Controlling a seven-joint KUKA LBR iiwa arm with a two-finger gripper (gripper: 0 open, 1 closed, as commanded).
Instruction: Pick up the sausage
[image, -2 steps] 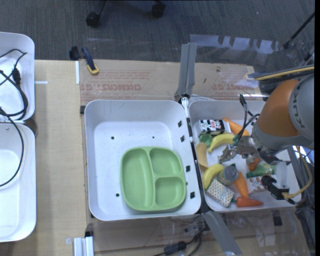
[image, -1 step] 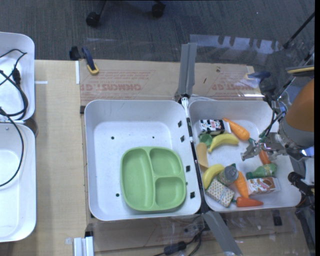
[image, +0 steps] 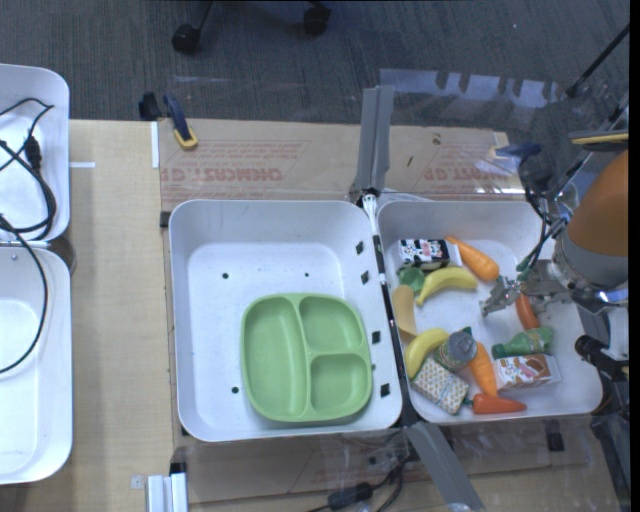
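Two bins: white, side by side, mid-frame.
Gripper (image: 503, 296): right bin (image: 590, 395), finger spread unclear.
Sausage: short reddish-orange link (image: 526, 311), touching gripper.

Grey arm with orange band (image: 610, 215) cut off by the right edge, its wrist hiding part of the right white bin's far wall (image: 480, 205). Small reddish-orange piece (image: 526, 310) just beside the metal two-finger gripper (image: 503, 297), too small to identify, finger spread unreadable. White rounded tabletop (image: 25, 270) cropped at left edge.
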